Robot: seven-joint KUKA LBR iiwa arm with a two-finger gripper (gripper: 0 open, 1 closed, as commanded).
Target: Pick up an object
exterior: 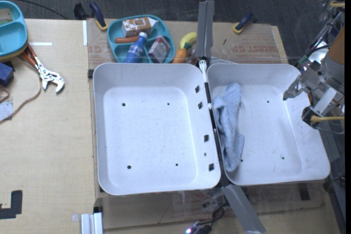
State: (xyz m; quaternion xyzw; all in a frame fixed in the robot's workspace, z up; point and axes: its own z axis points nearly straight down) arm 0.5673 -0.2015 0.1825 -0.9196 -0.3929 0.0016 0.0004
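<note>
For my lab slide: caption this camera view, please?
Robot hand poised at the right bin's edge, a crumpled blue-grey cloth lying along its left wall; left bin alongside.

A pale blue cloth [230,123] lies in a white bin [307,170], beside another white bin [104,134], with a teal tray [118,30], yellow banana [188,40] and tan bench [49,161].

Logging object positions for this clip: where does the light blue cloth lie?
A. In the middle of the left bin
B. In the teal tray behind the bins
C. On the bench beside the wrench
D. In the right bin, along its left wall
D. The light blue cloth lies crumpled in the right bin, stretched along the wall that borders the left bin.
</note>
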